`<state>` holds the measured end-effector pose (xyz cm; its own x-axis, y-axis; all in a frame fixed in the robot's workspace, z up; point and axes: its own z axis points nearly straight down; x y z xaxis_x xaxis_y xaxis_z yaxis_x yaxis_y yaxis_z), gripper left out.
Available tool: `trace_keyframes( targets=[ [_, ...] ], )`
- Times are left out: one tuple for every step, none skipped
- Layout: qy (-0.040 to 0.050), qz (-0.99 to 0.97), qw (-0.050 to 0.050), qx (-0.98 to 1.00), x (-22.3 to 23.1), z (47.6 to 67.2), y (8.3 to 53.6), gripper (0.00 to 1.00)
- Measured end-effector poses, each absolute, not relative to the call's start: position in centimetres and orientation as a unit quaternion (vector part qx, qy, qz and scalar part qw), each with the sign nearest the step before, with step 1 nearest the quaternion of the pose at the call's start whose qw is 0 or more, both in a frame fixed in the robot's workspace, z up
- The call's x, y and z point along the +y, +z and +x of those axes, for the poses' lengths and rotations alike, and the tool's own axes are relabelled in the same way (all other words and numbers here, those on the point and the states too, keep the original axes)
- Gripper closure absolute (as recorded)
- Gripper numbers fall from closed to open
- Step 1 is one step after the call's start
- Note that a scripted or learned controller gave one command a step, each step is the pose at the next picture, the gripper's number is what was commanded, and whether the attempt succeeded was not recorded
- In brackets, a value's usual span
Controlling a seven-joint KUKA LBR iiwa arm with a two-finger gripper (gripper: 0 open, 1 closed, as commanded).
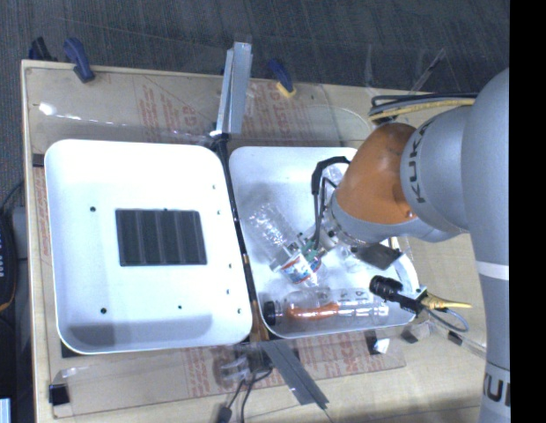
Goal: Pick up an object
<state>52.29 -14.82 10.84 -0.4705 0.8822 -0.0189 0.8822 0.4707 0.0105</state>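
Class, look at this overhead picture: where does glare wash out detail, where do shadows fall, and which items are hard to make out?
Camera view: glare whitens the left bin, with a soft shadow along its near wall; the arm shades the right bin; the clear plastic bottle and crumpled wrap blur into the white floor.

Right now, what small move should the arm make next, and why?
Probably a short straight descent. The gripper hangs low in the right bin, just above a small blue and red object, with a clear bottle lying nearer the front wall. Whether anything is gripped cannot be made out.
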Motion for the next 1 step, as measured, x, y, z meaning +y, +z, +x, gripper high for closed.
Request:
trace_keyframes(
  targets=[
    [-0.0001,0.53,0.0,0.848,-11.07,56.24,18.65,1.0]
  ],
)
